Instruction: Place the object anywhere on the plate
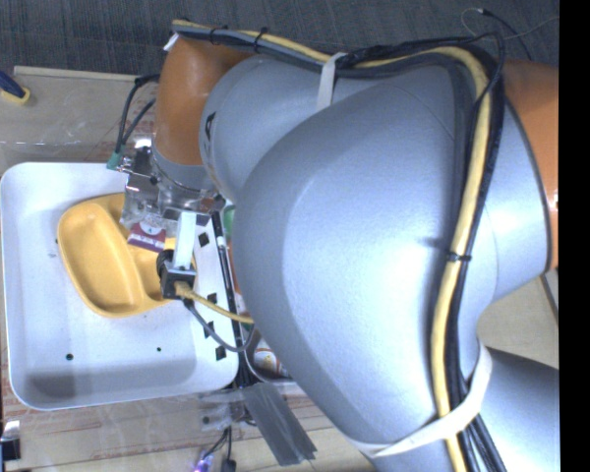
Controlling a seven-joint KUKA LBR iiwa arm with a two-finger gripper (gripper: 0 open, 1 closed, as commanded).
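The yellow plate point(103, 257) lies in the left white bin point(39, 362) with its long axis running top to bottom, its right edge hidden under the pincer point(152, 226), whose state I cannot tell, and a small white-and-purple object point(146, 232) is barely legible there.

Nothing here can be read. Just below my wrist, left of the frame's centre, a small white and purple label point(149, 230) sits by the yellow plate point(100, 256), but its print is too blurred to make out. I find no brand, number or sign on my grey arm point(374, 244) or on the white bin point(39, 342).
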